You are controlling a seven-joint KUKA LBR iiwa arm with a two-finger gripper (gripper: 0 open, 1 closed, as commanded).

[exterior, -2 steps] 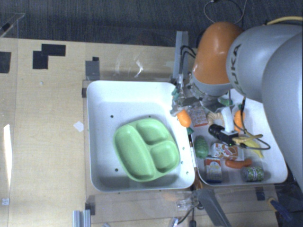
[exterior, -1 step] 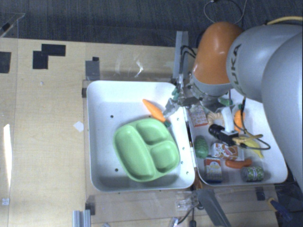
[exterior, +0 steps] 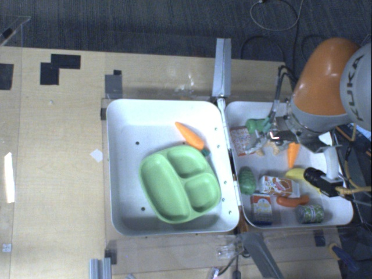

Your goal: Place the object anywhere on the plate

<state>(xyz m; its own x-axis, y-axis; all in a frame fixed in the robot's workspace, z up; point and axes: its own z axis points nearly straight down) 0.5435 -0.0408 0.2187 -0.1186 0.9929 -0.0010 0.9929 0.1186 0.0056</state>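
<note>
Green and moulded, the three-compartment plate (exterior: 180, 183) lies in the left bin (exterior: 125, 156), with an orange toy carrot (exterior: 190, 135) just off its rim at one o'clock. The arm's gripper (exterior: 273, 133) hangs over the right bin (exterior: 343, 214) at that bin's eleven o'clock, above a clutter of toy food, among it a green pickle-like piece (exterior: 247, 179), a smaller carrot (exterior: 293, 154) and a can (exterior: 311, 214); whether its claw is apart or together cannot be told, nor which piece it is after. Such plastic pieces should be light, stiff and rather slick, so a hold across the thickest middle looks safest.
</note>
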